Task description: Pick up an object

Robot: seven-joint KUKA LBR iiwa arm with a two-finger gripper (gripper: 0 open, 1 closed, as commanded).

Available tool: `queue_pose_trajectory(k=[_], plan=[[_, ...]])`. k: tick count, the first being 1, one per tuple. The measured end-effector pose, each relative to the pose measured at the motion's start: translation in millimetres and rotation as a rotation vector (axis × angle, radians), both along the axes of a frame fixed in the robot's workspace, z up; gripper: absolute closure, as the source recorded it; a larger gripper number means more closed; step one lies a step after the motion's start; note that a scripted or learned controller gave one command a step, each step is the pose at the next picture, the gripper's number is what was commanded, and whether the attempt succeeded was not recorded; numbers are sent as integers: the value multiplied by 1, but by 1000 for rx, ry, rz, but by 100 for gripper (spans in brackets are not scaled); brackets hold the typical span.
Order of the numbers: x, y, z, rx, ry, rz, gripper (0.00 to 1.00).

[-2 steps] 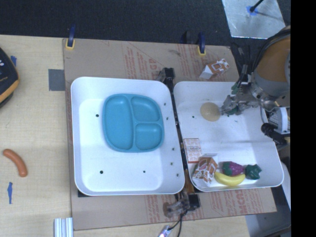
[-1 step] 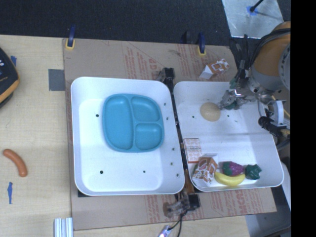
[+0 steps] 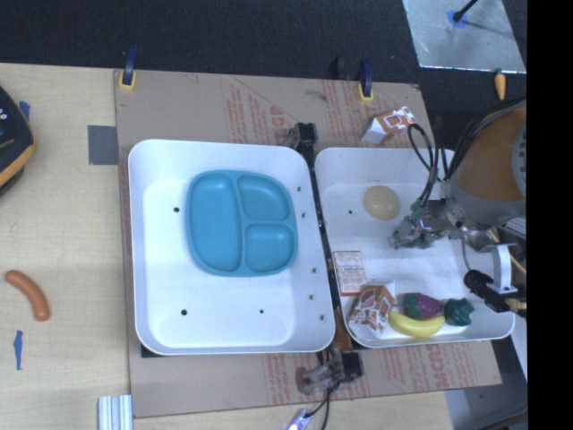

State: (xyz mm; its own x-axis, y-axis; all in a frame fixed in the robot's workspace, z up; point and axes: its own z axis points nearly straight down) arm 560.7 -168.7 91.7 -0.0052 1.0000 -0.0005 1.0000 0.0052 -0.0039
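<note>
The right bin [image 3: 358, 170] holds a round tan bun [image 3: 381, 202] near its back. A small red and white box [image 3: 348, 271] lies by its left wall, and a brown and white carton [image 3: 372, 307] sits at the front. Beside the carton are a yellow banana [image 3: 416, 326], purple grapes [image 3: 422, 305] and a green piece [image 3: 458, 312]. My gripper [image 3: 409, 234] hangs low over the bin's middle, just right of and below the bun, above bare floor. I see nothing between its tips.
The left bin [image 3: 152, 240] carries a blue divided plate [image 3: 242, 222]. Another small carton [image 3: 390, 124] lies on the cardboard behind the right bin. An orange sausage [image 3: 29, 294] rests on the bench at far left, and a black and yellow device [image 3: 11, 141] sits at the left edge.
</note>
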Motion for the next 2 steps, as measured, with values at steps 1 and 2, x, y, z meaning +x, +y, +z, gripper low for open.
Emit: queue_pose_trajectory(k=[1,2], plan=[[-37,4,65,0,-2,-3,100],[44,-10,65,1,-3,-2,100]])
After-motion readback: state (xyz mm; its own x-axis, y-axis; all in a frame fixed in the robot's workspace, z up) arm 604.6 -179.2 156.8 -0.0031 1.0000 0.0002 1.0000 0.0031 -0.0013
